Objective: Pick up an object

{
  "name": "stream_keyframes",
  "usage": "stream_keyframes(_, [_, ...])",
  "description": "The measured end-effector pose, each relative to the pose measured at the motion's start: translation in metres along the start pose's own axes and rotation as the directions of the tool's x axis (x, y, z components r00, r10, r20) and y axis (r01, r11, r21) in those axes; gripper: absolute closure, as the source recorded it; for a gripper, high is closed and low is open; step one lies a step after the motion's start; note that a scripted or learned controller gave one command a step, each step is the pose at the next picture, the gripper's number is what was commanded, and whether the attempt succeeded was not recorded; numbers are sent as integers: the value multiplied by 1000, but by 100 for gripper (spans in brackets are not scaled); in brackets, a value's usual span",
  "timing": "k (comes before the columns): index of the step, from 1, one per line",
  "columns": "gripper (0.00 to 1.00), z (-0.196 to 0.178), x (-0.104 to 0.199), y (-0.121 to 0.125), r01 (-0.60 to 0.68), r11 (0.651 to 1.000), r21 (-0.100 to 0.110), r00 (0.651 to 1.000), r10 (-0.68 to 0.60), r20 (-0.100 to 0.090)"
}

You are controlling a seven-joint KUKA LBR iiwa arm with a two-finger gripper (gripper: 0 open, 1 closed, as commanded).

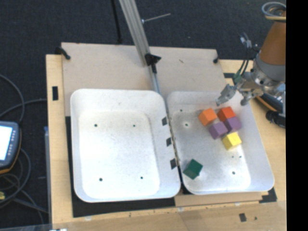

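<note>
The right bin [250, 177] holds a cluster of blocks: an orange one [207, 116], a red-orange one [225, 113], two purple ones [219, 129] [234, 123] and a yellow one [232, 140]. A dark green block [193, 169] lies apart near the bin's front left corner. My gripper [236, 96] hangs over the bin's back right edge, just above and behind the red-orange block. Its two fingers are spread apart with nothing between them.
The left bin [115, 143] sits beside the right one, with a row of black clips along the shared edge. A slanted aluminium rail [137, 30] rises behind the bins. Cables and a handheld pendant [7, 146] lie off the bench at left.
</note>
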State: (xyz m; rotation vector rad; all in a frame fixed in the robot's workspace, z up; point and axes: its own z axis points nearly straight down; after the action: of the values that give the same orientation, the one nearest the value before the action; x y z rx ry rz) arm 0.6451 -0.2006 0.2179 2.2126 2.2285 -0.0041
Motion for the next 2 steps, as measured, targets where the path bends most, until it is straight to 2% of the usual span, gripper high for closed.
stream_keyframes(1, [0,96,26,30,-8,1000,-5,1000,8,0])
stream_keyframes(2, [0,119,80,10,-2,1000,-5,1000,2,-1])
